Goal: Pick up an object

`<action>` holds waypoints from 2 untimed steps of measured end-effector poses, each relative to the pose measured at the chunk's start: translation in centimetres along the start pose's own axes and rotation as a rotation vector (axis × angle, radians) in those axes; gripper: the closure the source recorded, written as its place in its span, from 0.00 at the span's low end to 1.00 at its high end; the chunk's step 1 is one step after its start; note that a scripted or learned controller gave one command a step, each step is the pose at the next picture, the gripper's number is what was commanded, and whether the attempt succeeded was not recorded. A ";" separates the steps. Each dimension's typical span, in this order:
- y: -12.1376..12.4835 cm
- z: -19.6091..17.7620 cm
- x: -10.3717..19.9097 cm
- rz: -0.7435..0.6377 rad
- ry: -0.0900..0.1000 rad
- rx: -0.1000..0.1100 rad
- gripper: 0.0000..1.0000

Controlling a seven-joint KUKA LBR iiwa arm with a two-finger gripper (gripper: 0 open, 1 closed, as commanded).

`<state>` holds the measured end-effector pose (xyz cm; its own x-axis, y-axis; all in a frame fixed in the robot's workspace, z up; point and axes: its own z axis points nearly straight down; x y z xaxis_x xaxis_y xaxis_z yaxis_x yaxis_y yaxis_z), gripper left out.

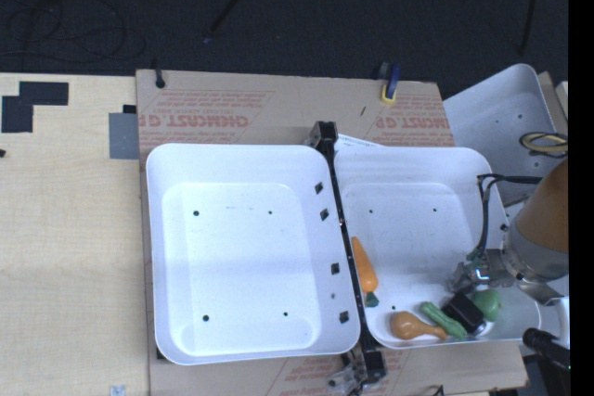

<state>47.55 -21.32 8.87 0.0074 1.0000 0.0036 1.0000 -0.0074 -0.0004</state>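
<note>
The right bin (418,190) holds an orange carrot-shaped toy (364,267) against its left wall. A tan pear-shaped toy (413,325) lies near the front rim. Beside it are a long green piece (442,317) and a rounder green object (486,301). My gripper (471,279) reaches in from the right and hangs low over the bin's front right corner, right above the green things. From this angle I cannot make out anything held in it.
The left bin (241,255) stands beside the right one, with a black clip strip (339,236) along their shared rim. Both rest on cardboard (241,111). A blue and yellow clamp (389,83) sits at the back edge.
</note>
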 end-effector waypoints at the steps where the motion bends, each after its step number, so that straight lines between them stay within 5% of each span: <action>1: 0.0 0.0 0.0 0.000 0.000 0.000 1.00; 2: 0.0 0.0 0.0 0.001 0.000 0.000 1.00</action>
<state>47.55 -21.32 8.86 0.0080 1.0000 0.0035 1.0000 -0.0080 -0.0003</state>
